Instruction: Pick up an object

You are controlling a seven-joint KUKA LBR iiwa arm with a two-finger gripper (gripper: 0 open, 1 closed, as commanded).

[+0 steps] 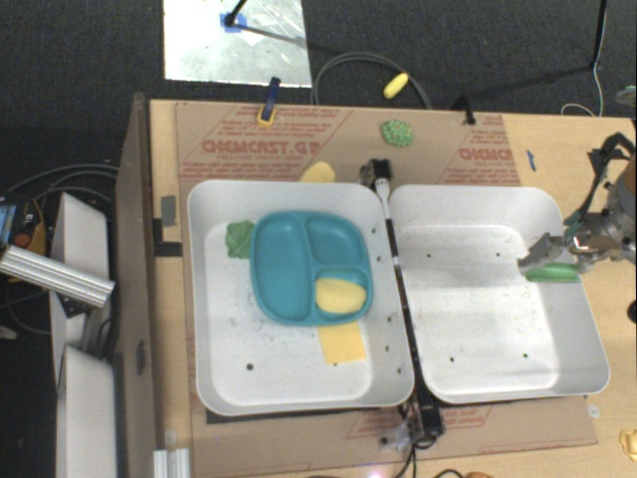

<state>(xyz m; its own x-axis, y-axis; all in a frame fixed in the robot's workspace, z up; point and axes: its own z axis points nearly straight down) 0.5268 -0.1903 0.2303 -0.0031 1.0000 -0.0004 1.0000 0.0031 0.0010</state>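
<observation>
My gripper reaches in from the right, low over the right side of the right bin. A small long green object lies right under its tip, touching or nearly touching it; I cannot tell if it is held. In the left bin sits a blue divided plate with a yellow rounded piece in its near right compartment. A flat yellow slice lies just in front of the plate. A green leafy piece rests against the plate's left edge.
On the bench behind the bins lie a green knobbly ball, a yellow piece at the left bin's far rim and a small yellow object by a cable. A black clamp sits where the bins meet.
</observation>
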